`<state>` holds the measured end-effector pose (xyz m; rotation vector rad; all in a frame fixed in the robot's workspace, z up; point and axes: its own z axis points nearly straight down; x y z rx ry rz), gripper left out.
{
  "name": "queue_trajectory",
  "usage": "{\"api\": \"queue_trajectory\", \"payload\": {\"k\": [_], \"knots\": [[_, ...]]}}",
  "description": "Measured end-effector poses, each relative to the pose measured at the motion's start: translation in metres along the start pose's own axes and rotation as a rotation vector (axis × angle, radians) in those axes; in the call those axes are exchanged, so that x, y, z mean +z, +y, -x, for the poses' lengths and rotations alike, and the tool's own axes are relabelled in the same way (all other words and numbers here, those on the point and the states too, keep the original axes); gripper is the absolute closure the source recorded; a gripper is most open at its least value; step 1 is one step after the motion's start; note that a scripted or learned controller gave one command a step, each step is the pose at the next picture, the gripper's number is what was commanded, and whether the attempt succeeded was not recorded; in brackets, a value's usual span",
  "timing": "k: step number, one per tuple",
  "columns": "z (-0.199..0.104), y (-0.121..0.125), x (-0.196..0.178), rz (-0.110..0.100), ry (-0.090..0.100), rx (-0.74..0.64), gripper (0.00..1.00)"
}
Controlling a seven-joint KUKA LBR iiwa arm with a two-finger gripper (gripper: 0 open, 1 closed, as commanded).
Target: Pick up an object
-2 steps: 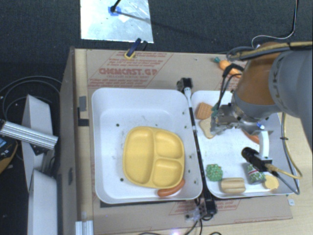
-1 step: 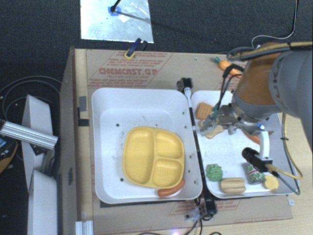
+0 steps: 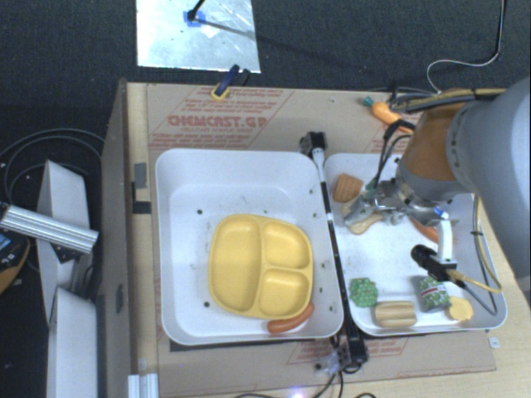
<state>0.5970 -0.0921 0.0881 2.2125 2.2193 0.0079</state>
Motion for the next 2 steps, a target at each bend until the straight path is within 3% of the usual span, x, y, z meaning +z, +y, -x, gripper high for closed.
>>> {"api": "queue_trajectory", "payload": {"k": [1,2], "knots": [[-0.009,0.029,0.004,-0.007,0.001,-0.001,0.00],[-0.009,0.031,-0.008,-0.004,0.000,-0.006,1.00]]}}
